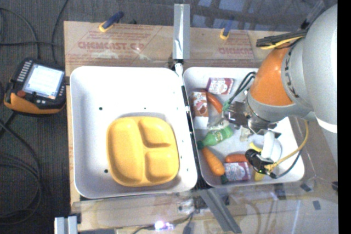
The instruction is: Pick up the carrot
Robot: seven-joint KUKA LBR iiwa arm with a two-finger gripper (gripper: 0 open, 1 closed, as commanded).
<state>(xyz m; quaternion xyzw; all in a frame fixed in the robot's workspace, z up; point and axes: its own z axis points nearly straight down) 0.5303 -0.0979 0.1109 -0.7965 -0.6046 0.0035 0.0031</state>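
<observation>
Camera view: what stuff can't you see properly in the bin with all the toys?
- Tool: its fingers sit under the arm's wrist, so open or shut cannot be told.
- Right bin: the grey and orange arm covers much of its right part.
- Packets: their print is too small to read.
- Green item beside the carrot: too blurred to name.

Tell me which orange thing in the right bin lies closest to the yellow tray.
The carrot, lying at the right bin's lower left by the divider, below the green item; the other orange piece sits higher up.
</observation>
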